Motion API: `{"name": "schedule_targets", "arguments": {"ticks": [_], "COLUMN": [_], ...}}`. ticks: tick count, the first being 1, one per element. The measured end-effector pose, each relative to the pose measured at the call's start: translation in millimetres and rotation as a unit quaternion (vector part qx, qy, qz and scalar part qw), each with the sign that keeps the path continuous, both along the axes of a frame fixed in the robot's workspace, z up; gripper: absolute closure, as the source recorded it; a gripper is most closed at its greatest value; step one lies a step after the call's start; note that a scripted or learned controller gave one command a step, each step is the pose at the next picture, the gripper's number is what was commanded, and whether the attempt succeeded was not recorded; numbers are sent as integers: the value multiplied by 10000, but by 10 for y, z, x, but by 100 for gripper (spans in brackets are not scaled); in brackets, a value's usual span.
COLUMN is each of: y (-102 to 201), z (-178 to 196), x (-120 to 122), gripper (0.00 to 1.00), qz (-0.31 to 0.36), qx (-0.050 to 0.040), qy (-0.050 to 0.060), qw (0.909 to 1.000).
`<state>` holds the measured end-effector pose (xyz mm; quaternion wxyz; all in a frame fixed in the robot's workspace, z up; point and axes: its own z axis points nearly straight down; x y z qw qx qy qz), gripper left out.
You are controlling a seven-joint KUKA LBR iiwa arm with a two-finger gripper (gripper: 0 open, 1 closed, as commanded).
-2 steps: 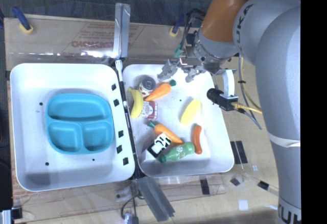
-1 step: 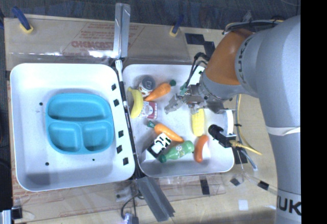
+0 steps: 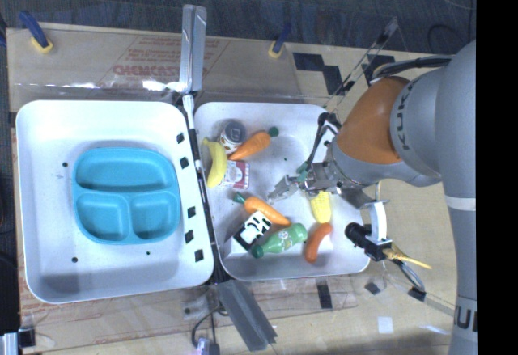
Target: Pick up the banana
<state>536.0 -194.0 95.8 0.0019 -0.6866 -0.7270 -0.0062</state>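
Banana (image 3: 214, 162) at right bin's (image 3: 267, 112) left wall; tool (image 3: 293, 182) mid-bin, apart.

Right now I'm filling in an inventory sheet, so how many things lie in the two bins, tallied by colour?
Yellow: 2, the banana and a corn cob
Orange: 3, a carrot, a second carrot and an orange piece
Green: 1, a bottle
Blue: 1, a divided tray
Other: 3, a can, a red-and-white pack and a black-and-white box
Total: 10
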Motion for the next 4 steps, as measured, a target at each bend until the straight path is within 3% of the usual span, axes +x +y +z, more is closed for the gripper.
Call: {"name": "schedule_targets", "arguments": {"ticks": [1, 2, 3, 4], "y": [-36, 36, 16, -3], "z": [-4, 228, -21, 71], "x": [-210, 169, -181, -185], "gripper": [0, 0, 0, 100], "qz": [339, -796, -293, -284], "qx": [12, -55, 2, -19], "qy": [-11, 44, 26, 37], "qw": [9994, 9968, 9996, 9996]}}
